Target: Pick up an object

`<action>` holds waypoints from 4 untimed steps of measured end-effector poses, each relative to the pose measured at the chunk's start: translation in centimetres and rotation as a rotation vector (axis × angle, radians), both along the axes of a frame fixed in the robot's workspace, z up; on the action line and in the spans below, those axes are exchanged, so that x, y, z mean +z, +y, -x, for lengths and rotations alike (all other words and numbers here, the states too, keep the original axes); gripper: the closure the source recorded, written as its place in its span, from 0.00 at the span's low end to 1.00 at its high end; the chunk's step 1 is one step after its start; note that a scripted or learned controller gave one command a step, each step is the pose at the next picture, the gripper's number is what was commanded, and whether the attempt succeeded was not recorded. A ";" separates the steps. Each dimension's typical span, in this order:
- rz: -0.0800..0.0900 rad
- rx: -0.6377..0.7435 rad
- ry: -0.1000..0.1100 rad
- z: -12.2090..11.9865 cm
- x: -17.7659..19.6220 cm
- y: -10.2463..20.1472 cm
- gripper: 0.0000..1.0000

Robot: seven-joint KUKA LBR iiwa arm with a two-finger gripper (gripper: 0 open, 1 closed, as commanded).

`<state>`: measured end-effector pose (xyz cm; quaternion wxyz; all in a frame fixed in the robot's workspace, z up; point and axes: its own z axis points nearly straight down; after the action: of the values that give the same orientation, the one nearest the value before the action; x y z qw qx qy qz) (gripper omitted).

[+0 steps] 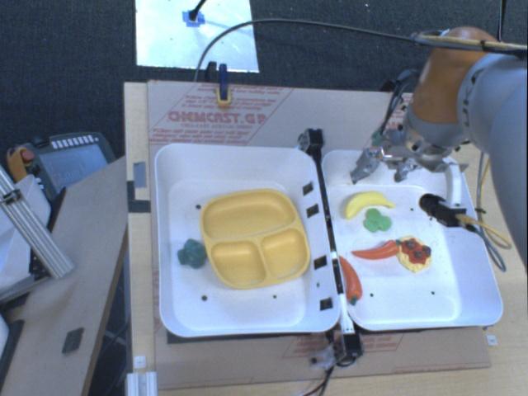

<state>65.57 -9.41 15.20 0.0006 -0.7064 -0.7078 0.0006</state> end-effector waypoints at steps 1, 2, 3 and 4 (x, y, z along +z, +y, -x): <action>0.000 0.002 0.001 -0.7 -6.0 -0.1 0.00; 0.001 0.003 -0.003 -0.8 -6.7 -0.1 0.00; 0.001 0.004 -0.007 -0.9 -5.5 -0.1 1.00; 0.001 -0.001 -0.008 -0.9 -1.0 -0.5 1.00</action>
<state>66.51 -9.88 14.16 -0.0023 -0.7066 -0.7076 -0.0018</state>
